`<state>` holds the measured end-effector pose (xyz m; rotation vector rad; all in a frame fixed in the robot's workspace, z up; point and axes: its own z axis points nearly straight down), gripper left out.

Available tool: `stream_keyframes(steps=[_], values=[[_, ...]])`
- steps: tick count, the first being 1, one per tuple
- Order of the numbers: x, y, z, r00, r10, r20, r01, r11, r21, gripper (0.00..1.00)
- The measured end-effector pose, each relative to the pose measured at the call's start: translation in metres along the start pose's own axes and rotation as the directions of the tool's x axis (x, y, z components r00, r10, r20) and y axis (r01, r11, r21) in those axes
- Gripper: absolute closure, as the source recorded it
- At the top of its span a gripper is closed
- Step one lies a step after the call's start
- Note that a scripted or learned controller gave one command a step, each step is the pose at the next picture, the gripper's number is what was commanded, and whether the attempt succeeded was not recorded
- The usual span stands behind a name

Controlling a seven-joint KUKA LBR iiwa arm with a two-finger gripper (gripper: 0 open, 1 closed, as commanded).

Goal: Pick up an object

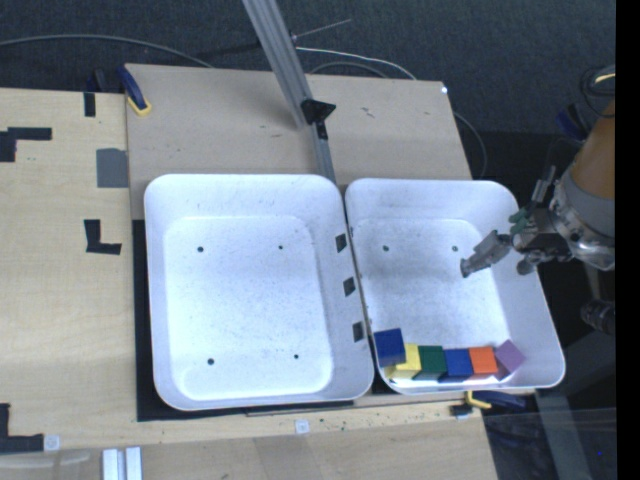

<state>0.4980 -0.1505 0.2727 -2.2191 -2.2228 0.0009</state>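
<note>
The gripper [497, 251] is hanging over the right side of the right bin [420, 200], just inside that bin's right rim, and its fingers are standing apart with nothing between them. The blocks are sitting far from it, packed in a row against the right bin's near rim: a blue block [388, 345] at the left end, a yellow block [405, 365] just beside it, then a green block [431, 359], a second blue block [458, 363], an orange block [483, 361] and a purple block [509, 355] lying in the near right corner. The middle and far parts of the right bin's floor are lying open between the gripper and the row. The left bin [160, 268] is touching the right bin along their shared rim.
</note>
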Motion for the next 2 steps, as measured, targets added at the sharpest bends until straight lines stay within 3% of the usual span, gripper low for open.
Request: stream_keyframes(steps=[1,2], values=[[0.0643,0.0172,-0.1382,1.0,-0.005,0.001,0.005,1.0,-0.009,0.0],[0.0623,0.0163,-0.1437,1.0,0.0,0.002,0.0,1.0,0.0,1.0]])
